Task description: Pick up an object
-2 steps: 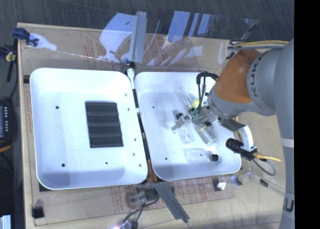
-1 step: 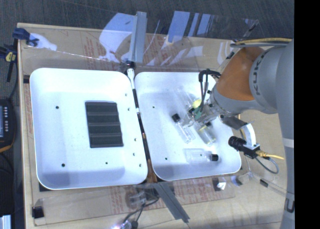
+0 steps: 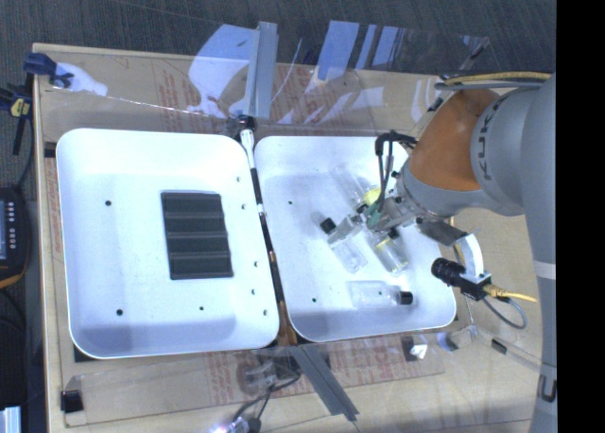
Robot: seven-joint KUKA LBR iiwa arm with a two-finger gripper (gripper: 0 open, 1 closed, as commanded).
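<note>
Gripper (image 3: 371, 216) amid blurred clear bottles (image 3: 352, 250)

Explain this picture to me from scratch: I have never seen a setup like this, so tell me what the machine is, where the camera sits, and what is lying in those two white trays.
The big grey machine with the orange band is a robot arm, reaching in from the right. One camera is fixed above the bench and looks down at a slant.

On the bench sit two shallow white bins side by side. The left bin holds a dark ribbed rectangular block, lying flat near its middle. The right bin holds several small clear plastic items, hard to identify: a cluster near the middle and one piece with a black end nearer the front edge.

The arm's hand is down in the right bin, over the cluster of clear items. The picture is too cluttered there to tell whether it has actually gripped anything, so I would not assume it holds an object.
</note>
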